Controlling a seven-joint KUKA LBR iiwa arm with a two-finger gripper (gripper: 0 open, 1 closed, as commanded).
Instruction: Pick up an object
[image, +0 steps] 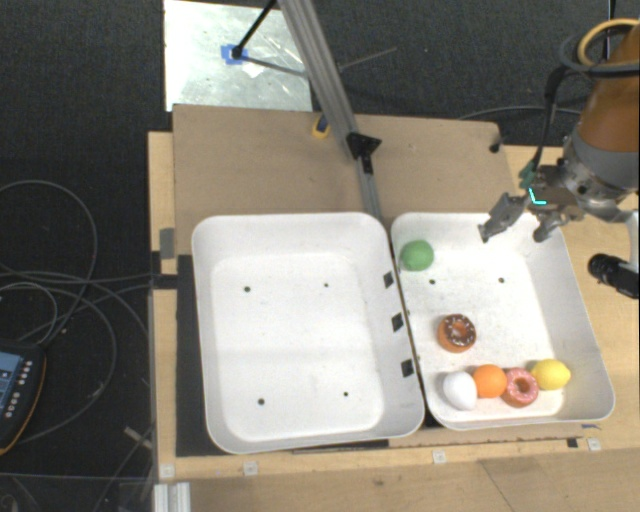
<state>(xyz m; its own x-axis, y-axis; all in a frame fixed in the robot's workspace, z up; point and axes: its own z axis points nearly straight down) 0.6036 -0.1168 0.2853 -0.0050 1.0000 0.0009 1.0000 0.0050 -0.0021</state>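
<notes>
The right bin holds several small items. A green ball lies at its far left corner. A brown chocolate doughnut rests near the middle. Along the near wall sit a white egg, an orange, a pink frosted doughnut and a yellow lemon. My gripper hangs over the far right part of this bin, open, fingers spread with nothing between them. It stands well apart from every item.
The left bin stands beside the right one, joined by black clips. A slanted metal pole crosses the bench at the back. Cables lie on the floor at left.
</notes>
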